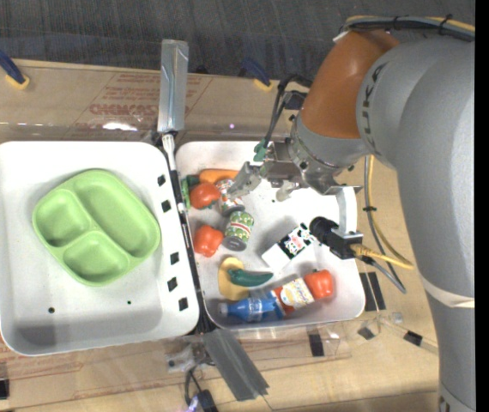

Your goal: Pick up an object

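Observation:
My gripper (238, 191) hangs low in the right bin (347, 303), near its back left part. It is just right of a red tomato (202, 196) and an orange carrot (218, 177), and just above a green can (239, 228). Nothing is visibly held. Further forward lie a red pepper (208, 240), a yellow and green piece (241, 277), a blue bottle (250, 309), a red-capped bottle (305, 290) and a white spotted carton (288, 245).
The left bin (21, 316) holds a green divided plate (97, 225). A ridge (178, 230) with black clips separates the two bins. The big grey arm with its orange band (347, 84) hangs over the right bin's back right side.

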Motion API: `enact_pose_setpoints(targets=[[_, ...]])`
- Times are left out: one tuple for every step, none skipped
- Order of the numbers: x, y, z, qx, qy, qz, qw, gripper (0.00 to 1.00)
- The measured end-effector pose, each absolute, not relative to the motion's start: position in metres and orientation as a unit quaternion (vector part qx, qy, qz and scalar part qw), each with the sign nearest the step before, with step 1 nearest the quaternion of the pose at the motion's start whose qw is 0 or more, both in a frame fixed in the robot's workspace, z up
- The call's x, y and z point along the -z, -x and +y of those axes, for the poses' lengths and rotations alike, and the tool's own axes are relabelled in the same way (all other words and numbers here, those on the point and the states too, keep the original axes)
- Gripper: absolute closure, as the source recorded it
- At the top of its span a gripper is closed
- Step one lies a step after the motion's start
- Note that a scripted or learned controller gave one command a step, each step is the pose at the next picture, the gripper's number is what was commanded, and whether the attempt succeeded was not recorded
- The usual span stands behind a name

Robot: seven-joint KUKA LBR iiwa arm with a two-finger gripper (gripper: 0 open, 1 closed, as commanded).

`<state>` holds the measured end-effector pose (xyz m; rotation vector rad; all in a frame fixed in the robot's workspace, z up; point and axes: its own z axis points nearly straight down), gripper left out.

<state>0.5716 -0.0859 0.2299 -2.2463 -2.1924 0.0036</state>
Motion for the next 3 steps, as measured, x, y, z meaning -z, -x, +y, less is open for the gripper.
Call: enact_pose_setpoints(targets=[[-0.091,-0.584,-0.089,-0.0007,0.705,-0.709,0.001,0.0],[-0.111,-0.524,-0.121,-0.0018,0.776,-0.63,0.003,0.0],[-0.091,-0.584,-0.115,-0.001,0.752,-0.659,0.002,0.0]])
